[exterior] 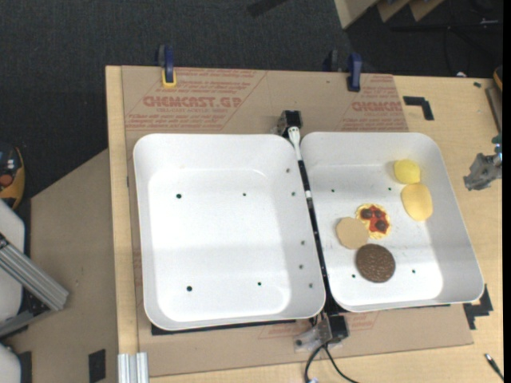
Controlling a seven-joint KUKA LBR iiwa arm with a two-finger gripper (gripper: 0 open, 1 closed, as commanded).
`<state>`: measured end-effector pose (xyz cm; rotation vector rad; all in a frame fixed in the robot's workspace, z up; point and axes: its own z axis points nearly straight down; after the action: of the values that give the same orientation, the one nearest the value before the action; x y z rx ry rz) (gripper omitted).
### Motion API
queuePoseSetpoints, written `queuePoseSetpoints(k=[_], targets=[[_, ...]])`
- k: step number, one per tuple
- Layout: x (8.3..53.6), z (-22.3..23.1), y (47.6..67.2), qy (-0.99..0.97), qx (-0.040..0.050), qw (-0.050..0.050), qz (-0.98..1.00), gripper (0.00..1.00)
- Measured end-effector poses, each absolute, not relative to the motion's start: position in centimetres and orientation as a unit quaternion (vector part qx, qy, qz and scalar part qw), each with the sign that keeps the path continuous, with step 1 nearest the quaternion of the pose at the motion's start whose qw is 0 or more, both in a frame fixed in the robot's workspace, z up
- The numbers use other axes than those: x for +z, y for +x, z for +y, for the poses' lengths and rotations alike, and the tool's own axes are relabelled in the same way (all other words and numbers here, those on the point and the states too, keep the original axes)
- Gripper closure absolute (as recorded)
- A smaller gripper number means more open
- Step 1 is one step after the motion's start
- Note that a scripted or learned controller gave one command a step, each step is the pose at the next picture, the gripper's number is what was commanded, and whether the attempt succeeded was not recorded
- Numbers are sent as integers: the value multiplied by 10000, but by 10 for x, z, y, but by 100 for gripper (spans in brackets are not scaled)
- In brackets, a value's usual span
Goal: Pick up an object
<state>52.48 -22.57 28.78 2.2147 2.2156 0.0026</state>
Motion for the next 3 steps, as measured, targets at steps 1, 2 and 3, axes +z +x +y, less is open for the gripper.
queuePoseSetpoints(k=[1,2,3], targets=[[259,-123,528,7039,1,-28,7103,100],[495,-63,581,7046,69,86,7095,100],[385,-2,543,7049,-36,-52,7093,100]])
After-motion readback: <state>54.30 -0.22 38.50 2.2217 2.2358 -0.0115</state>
